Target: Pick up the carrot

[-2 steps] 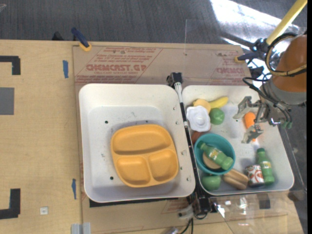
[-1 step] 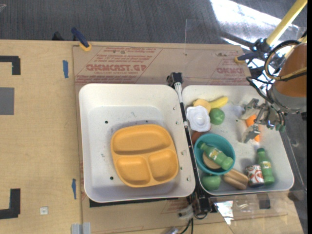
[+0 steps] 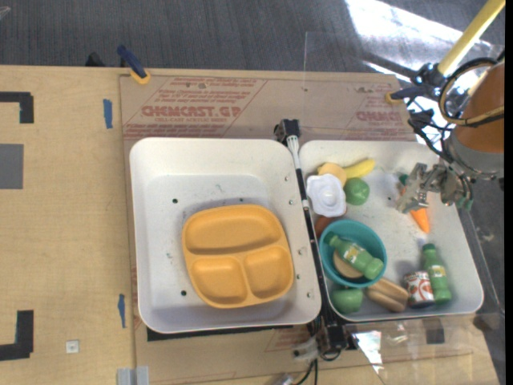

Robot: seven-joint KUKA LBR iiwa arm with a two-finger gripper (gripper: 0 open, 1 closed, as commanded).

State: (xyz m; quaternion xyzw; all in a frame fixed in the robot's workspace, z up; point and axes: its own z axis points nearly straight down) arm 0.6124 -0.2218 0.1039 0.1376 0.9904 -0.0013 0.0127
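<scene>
In the right bin, toward its far right side, the carrot lies with its long axis slanting, thick end up at the end effector, tip pointing down-right. Whether the end effector pinches it I cannot tell.

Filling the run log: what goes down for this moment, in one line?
target: carrot | place: right bin | gripper: above carrot's top | lifted: not evident
</scene>
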